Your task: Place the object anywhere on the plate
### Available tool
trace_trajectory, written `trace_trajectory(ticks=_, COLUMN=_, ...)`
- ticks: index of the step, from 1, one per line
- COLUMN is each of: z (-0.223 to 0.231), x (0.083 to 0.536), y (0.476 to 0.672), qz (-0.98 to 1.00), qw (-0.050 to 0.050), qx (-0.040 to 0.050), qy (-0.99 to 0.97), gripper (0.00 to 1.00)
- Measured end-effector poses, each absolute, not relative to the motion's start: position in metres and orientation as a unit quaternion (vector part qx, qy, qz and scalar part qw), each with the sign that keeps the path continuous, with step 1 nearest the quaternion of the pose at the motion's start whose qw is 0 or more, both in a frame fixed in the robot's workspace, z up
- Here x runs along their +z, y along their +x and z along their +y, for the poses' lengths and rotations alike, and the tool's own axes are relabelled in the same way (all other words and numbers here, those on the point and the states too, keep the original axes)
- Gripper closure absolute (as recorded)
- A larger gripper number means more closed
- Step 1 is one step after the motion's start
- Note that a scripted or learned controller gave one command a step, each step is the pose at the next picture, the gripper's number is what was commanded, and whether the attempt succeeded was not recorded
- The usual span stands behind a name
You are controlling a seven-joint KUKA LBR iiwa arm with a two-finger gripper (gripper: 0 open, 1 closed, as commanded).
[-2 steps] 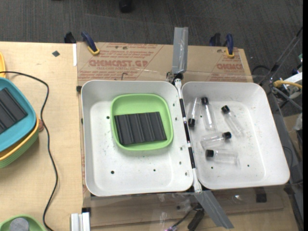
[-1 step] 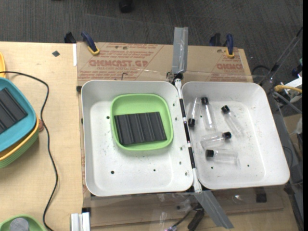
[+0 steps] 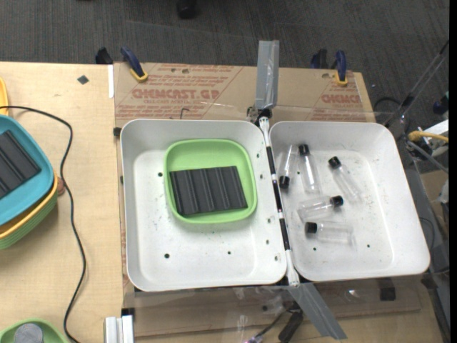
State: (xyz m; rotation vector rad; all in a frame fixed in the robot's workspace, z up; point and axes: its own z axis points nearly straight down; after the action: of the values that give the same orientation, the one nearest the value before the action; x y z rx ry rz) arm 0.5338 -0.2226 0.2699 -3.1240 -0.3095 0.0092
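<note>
A green square plate (image 3: 211, 157) sits in the left white bin (image 3: 143, 241), toward its back. A dark ribbed rectangular pad (image 3: 208, 190) lies flat on the plate. Several clear plastic vials with black caps lie scattered in the right white bin (image 3: 385, 252): one near the divider (image 3: 285, 168), one upright-looking tube (image 3: 308, 167), one at the back right (image 3: 344, 177), one in the middle (image 3: 321, 205) and one at the front (image 3: 330, 230).
A brown cardboard sheet (image 3: 214, 88) held by blue clamps lies behind the bins. On the wooden bench at left stand stacked blue and yellow plates (image 3: 25, 184) with a black cable (image 3: 71, 213) running past.
</note>
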Motion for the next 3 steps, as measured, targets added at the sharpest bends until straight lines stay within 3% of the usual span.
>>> trace_trajectory(ticks=2, z=-0.223, x=0.257, y=0.518, qz=-0.099, qw=0.001, qx=0.0027, qy=-0.995, gripper=0.00)
trace_trajectory(ticks=3, z=-0.223, x=0.287, y=0.489, qz=-0.098, qw=0.000, qx=0.0023, qy=-0.995, gripper=0.00)
